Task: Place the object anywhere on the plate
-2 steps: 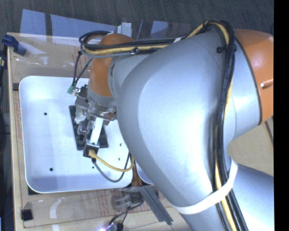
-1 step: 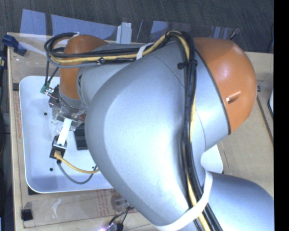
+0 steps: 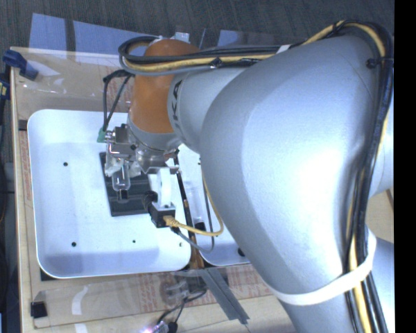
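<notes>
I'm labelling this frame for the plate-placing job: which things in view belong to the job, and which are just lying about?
Job:
- gripper, low over the left bin
- dark flat slab under it, perhaps the plate
- left white bin

Lying about:
- right white bin, mostly hidden by the arm
- blue clamp at the bench's far left corner

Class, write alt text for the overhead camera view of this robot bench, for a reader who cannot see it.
A large grey robot arm with an orange band reaches in from the right over a shallow white bin, its metal two-finger gripper low above a dark flat rectangular object near the bin's middle. The arm's bulk hides most of the second white bin beside it.
</notes>
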### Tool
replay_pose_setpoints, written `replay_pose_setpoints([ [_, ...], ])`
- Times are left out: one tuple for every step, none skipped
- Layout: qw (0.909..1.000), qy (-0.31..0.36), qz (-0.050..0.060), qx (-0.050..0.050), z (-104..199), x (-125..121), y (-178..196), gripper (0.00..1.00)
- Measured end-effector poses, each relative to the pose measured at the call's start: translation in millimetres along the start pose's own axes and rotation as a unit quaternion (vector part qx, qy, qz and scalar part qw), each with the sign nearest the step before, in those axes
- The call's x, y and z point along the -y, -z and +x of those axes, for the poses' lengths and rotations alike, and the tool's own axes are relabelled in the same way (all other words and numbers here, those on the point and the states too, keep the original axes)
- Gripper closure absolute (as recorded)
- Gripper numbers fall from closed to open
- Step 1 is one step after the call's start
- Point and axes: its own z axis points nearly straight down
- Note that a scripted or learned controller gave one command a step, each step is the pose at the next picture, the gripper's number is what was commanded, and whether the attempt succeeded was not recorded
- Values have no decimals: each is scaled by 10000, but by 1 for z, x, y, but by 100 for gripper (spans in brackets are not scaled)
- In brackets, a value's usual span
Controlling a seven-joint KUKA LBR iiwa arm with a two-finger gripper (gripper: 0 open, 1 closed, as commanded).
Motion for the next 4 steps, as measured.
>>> replay_pose_setpoints([
  [9157, -4019, 4, -4, 57, -37, -31, 100],
  [9855, -1694, -15, -10, 70, -45, 60, 100],
  [10000, 2, -19, -2, 107, -68, 39, 100],
  [10000, 1, -18, -3, 106, -68, 39, 0],
])
